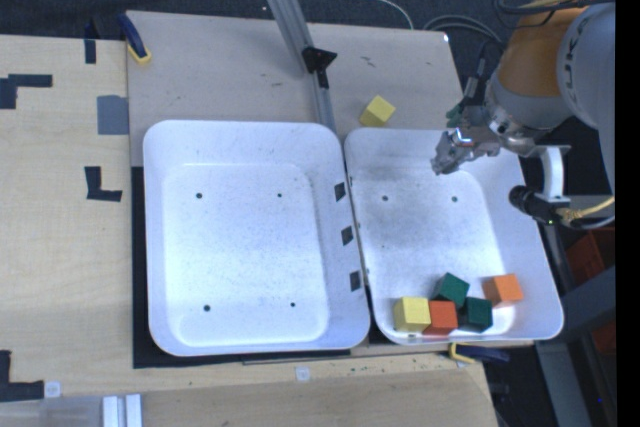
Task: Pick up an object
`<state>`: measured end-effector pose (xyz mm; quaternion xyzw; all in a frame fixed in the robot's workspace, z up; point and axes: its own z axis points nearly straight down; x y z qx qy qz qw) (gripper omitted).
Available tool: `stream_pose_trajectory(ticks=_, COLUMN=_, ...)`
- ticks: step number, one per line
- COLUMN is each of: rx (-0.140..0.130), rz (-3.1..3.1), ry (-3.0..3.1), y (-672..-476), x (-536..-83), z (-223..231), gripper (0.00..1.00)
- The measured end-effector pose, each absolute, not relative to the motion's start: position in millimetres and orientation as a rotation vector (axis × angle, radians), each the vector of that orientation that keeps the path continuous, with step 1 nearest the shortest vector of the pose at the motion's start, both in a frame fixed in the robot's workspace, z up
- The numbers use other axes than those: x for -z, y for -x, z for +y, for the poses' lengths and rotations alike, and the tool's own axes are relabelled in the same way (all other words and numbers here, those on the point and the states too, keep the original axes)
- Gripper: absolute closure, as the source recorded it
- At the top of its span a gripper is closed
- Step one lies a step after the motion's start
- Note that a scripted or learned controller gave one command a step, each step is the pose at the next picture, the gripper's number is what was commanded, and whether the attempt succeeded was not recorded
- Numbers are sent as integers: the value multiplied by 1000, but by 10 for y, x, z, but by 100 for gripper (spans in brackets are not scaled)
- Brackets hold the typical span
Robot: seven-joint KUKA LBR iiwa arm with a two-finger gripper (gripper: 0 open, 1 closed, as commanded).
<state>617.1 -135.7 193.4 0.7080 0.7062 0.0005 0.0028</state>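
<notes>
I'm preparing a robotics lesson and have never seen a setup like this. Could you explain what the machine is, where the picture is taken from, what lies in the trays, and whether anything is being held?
The picture comes from one fixed camera above the bench, looking down at a slant. The machine is a robot arm, grey with an orange band, reaching in from the right. Its gripper hovers over the far end of the right bin; I cannot tell whether it holds anything.

At that bin's near end lie small blocks: a yellow block, a red-orange block, two green blocks and an orange block. Another yellow block sits on the bench beyond the bins. Beside the right bin is the left bin.
</notes>
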Motion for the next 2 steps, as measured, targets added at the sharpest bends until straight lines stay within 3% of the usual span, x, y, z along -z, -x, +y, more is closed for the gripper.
stream_pose_trajectory(ticks=1, rx=-7, rz=2224, ry=-2215, y=-5630, x=-2675, z=-912, gripper=100)
stream_pose_trajectory(ticks=2, rx=-7, rz=2231, ry=-2211, y=-5226, x=-3170, z=-215, gripper=100)
